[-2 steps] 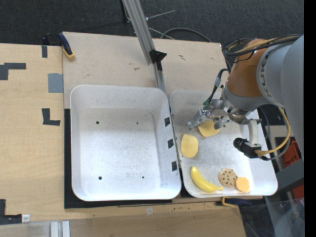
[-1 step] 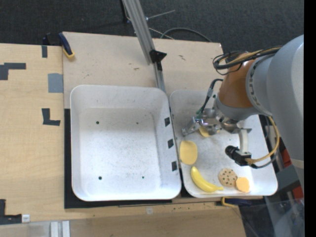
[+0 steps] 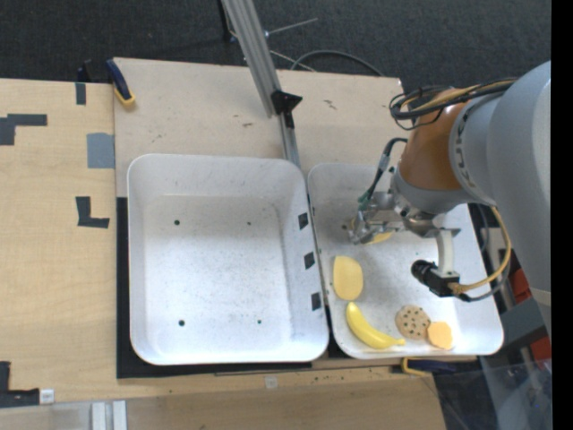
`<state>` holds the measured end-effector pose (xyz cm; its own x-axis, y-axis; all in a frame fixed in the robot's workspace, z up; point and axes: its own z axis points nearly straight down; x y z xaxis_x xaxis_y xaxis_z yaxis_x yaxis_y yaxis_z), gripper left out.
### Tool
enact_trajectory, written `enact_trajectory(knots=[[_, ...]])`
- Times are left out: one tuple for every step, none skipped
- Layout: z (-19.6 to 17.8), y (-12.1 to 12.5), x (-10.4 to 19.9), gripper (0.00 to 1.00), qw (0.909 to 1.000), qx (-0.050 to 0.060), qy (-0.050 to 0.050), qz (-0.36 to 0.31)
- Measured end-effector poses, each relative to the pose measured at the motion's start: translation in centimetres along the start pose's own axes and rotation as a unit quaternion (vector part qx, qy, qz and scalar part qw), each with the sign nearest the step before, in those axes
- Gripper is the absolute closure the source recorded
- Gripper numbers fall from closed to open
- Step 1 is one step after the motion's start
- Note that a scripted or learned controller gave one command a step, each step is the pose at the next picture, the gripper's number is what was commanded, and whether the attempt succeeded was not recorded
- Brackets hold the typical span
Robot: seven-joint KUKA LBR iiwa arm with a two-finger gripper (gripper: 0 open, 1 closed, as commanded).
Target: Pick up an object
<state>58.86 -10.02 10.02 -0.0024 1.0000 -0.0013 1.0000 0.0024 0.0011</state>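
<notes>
Here the end effector (image 3: 365,229) hovers above the banana (image 3: 372,328), no labels legible

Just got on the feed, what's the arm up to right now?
The arm is reaching into the right bin, with its gripper low near the bin's upper middle, over a small yellowish item I can't make out. A pale yellow piece, a banana, a cookie and an orange piece lie loose nearer the front. The left bin sits alongside.
</notes>
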Motion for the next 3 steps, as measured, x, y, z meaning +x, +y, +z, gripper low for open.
enact_trajectory(knots=[[-5.9,0.9,-0.1,1.0,1.0,-0.002,0.0,0.0],[-10.5,1.8,-0.3,1.0,1.0,-0.001,0.0,0.0],[-15.1,1.2,-0.5,1.0,1.0,-0.001,0.0,0.001]])
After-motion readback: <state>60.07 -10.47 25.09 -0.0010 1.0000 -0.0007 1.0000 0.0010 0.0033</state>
